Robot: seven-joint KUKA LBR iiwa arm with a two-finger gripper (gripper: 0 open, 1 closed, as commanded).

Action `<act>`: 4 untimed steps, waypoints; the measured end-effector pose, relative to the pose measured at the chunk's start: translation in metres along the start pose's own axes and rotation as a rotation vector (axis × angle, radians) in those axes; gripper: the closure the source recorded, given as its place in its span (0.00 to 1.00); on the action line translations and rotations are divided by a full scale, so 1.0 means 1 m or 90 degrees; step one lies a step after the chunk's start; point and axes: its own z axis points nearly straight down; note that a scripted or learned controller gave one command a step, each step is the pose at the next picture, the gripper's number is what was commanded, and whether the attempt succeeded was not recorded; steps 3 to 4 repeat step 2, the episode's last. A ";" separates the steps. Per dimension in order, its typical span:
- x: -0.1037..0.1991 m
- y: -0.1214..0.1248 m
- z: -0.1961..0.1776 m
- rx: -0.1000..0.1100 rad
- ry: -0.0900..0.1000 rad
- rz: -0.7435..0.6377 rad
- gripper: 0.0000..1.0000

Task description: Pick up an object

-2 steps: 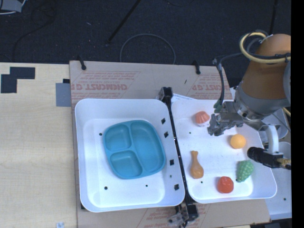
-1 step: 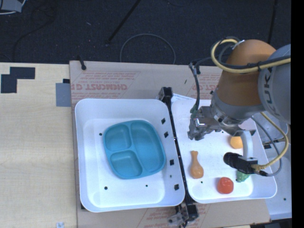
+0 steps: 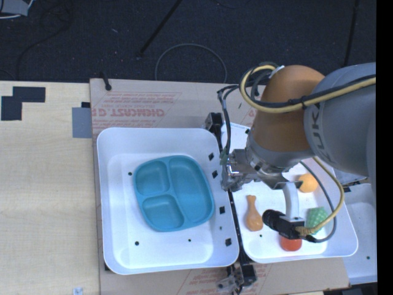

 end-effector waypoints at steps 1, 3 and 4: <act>0.046 -0.020 0.006 0.000 0.000 0.000 1.00; 0.044 -0.020 0.006 0.000 -0.001 0.002 0.00; 0.044 -0.020 0.006 0.000 -0.001 0.002 0.00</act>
